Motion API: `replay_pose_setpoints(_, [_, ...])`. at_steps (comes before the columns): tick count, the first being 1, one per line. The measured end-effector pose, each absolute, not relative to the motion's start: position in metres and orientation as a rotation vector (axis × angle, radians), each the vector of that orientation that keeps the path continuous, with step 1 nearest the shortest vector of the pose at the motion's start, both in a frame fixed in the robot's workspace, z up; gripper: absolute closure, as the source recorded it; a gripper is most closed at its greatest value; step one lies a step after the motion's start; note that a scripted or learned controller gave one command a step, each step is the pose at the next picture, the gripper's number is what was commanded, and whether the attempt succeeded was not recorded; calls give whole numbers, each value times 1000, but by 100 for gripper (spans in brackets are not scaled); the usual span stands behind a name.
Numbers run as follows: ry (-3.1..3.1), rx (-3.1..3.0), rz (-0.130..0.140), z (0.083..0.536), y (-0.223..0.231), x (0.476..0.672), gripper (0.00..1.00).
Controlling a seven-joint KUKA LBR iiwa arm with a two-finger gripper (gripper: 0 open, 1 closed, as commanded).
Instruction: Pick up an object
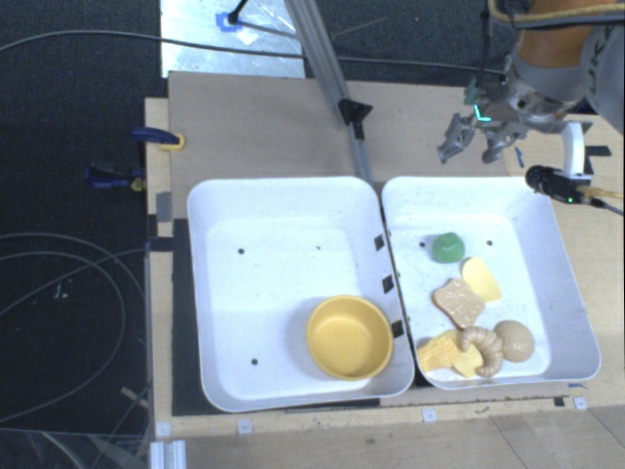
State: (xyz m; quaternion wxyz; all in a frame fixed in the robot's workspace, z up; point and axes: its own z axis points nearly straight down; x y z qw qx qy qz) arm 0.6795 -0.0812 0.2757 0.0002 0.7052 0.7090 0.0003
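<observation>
The gripper (479, 145) hangs over the bare bench (264, 125), just beyond the far rim of the right bin (557, 252), its two fingers spread apart with nothing between them. Below it in that bin lies a green round piece (448, 247), then a pale yellow slice (480, 279), a tan toast-like piece (459, 303), a beige lump (515, 340) and a yellow wedge (439, 352). Well off to its lower left, a yellow bowl (350, 336) sits in the left bin (225, 262).
</observation>
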Motion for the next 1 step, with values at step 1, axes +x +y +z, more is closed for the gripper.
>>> replay_pose_setpoints(1, [2226,2214,2,277,-81,680,0])
